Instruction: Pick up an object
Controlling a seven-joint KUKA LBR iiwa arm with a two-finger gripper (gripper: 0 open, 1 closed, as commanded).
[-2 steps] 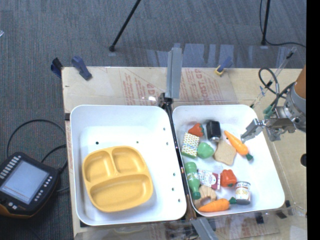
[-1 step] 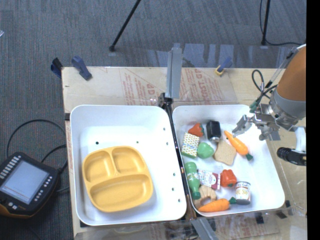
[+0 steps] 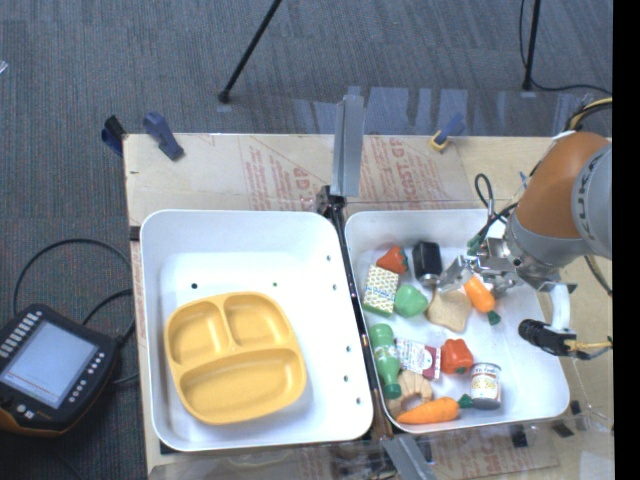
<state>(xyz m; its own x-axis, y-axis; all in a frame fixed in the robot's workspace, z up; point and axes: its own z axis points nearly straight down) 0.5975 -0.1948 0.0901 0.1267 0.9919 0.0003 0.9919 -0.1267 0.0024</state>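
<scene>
- Fingers of the gripper hang low in the right bin, and a small orange carrot piece sits at their tips; whether it is truly clamped between them or only lying beside them, I cannot tell, nor whether they stand apart or together.
- If the hold is only on the carrot piece's tapered end, it could slide out on the lift, since the shape is smooth and narrows.
- Touching it on the left lies a tan bread slice; a closing or rising move could drag that slice along or tip it against the carrot piece.
- Just beyond are a green pepper-like toy, a black block and a patterned box, all crowded near; a sideways drift would shove them together.
- Nearer the front edge sit a red pepper, a small tin can, a long carrot, a green bottle and a red-and-white packet; a dropped piece would likely land among them and roll.
- Cables loop above the wrist and could snag as the arm lifts.
- Left bin holds a yellow divided tray, well apart from the work, so little risk there.
- Both bins rest on the tabletop.
</scene>
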